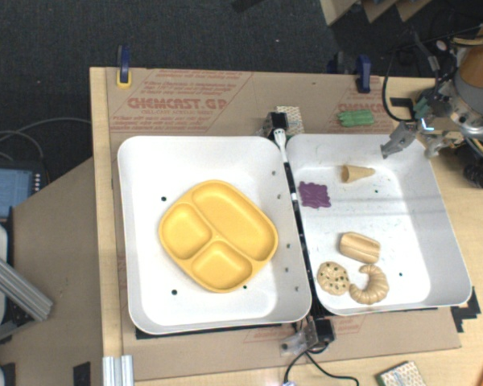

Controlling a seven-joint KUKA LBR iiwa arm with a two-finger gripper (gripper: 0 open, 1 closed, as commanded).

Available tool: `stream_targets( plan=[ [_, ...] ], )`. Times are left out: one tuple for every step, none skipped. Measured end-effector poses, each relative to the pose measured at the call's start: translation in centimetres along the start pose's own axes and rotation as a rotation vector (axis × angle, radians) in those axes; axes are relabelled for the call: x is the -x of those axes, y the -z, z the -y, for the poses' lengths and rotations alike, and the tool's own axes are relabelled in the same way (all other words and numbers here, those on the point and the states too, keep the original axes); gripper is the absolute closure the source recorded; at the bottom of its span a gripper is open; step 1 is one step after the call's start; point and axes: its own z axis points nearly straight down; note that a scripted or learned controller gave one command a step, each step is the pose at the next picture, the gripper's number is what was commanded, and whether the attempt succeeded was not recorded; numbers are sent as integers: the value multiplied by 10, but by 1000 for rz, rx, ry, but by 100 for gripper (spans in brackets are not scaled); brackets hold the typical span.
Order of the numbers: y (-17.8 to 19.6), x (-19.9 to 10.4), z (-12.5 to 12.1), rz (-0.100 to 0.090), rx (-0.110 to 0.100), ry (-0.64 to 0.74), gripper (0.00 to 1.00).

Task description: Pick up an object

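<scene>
A cardboard-topped desk (185, 103) carries two white bins; the gripper (398, 145) hangs over the right bin's (435, 232) far edge — how its jaws stand I cannot tell. Nearest is the cone (356, 173) — descend squarely over it before closing.

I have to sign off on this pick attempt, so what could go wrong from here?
The cookie, croissant and bread roll lie crowded together in the right bin's near corner, so a grasp there may nudge or catch a neighbour. The claw sits at the bin's far rim, so a descent there might clip the wall. The purple piece looks flat and may slip a pinch.
</scene>
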Motion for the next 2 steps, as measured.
stream_targets(
  plan=[
    [-95,-9,-24,4,12,0,0],
    [-104,-73,-14,5,14,3,0]
  ],
)
